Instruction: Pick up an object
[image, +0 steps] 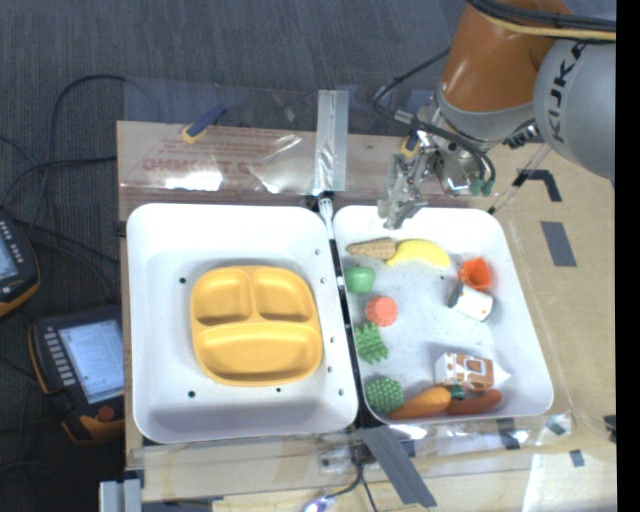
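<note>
- Two white bins lie side by side below the gripper (400, 212), which hangs at the far rim of the right bin (520, 300), near that bin's far-left corner; nothing shows between its fingers, and whether they are spread or pressed together cannot be told from this slanted view.
- Well off to the gripper's left and nearer the camera, the left bin (160, 250) holds a yellow divided tray (257, 325) lying flat in its middle.
- Just below the gripper, a tan cone-like piece (371, 248) lies on the right bin's floor, its tip pointing left.
- Below that and slightly left of the gripper sits a green toy (359, 279), with a pink round toy (381, 311) a little nearer the camera.
- Further down from the gripper, a spiky green piece (372, 345) and a round green piece (383, 391) sit along the bin's left side.
- Just below and right of the gripper, a yellow banana (423, 254) lies touching the cone's wide end.
- To the lower right of the gripper are an orange cup-like object (476, 272) and a white block (473, 304) beside it.
- Far below the gripper, at the near rim, lie a carrot (421, 403), a small carton (466, 371) and a red-brown sausage-like piece (477, 402).
- Up and right of the gripper rises the arm (575, 80) with its orange band (490, 60).
</note>
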